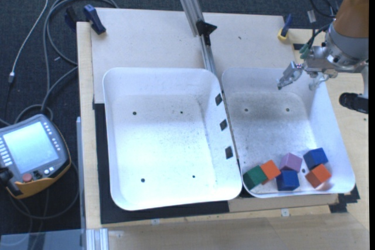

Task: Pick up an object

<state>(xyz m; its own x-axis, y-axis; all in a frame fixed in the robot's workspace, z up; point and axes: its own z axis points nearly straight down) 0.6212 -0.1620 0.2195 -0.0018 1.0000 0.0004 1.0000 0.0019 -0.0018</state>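
On the bench, the left bin (158, 137) lies bare of blocks beside the right bin (258, 120), where six small blocks crowd the near edge toward its right corner: a green block (254, 176) touching an orange block (270, 170), a blue block (287, 180) just in front of a purple block (291, 161), then a second blue block (316, 157) above a second orange block (319, 175). The gripper (300, 78) hangs over the far right corner of that bin, its two fingers apart and nothing between them, well away from the cluster. The likeliest trouble from here is the crowding: blocks pressed against each other leave little room for a finger to slip between, so a descent could land on top of a block, shove neighbours aside, or close on two at once. The cluster also sits against the bin's sloped near wall, where a finger might strike the rim and close on air
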